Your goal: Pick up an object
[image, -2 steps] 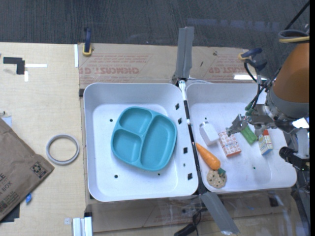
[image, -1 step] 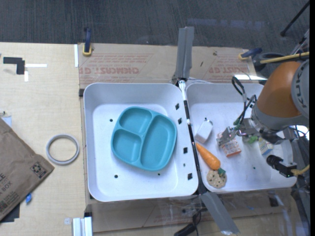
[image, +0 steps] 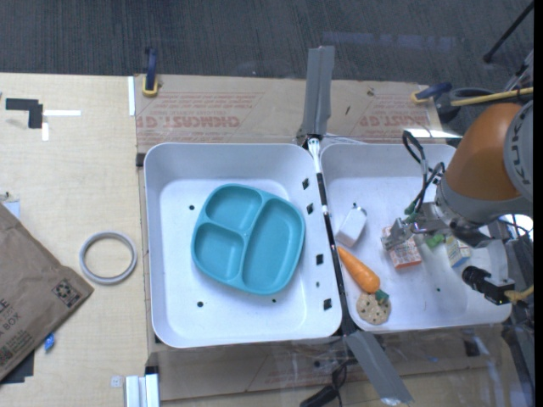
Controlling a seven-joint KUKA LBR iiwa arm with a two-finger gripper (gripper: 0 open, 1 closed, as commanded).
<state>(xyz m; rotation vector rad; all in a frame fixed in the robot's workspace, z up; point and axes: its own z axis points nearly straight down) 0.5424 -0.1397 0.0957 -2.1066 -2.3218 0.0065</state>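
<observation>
in the right bin (image: 475,312), toward its right edge, the gripper (image: 405,242) sits low over a small packet with red and white print (image: 407,254). whether the pincer is released or clenched cannot be told from this slant, and nothing shows the packet between its parts, so no hold can be claimed.

the packet looks light and thin, probably a crinkly wrapper or a small carton; it would likely give under pressure and slide on the smooth white floor, so a pinch across its narrow sides seems the safer hold. a green-tinted item (image: 437,241) lies just beside it under the wrist, too hidden to name.

other candidates lie near the bin's left edge: a small white block (image: 351,225), stiff and easy to square up on; a toy carrot (image: 359,269), rounded and apt to roll, best taken across its thick middle; and a flat round cookie-like piece (image: 372,309) touching the carrot's green end, hard to get under.

the arm (image: 484,155) reaches in over the bin's right edge, orange band uppermost, wrist bent down and leftward. the left bin (image: 170,303) holds a teal divided plate (image: 249,238).
</observation>
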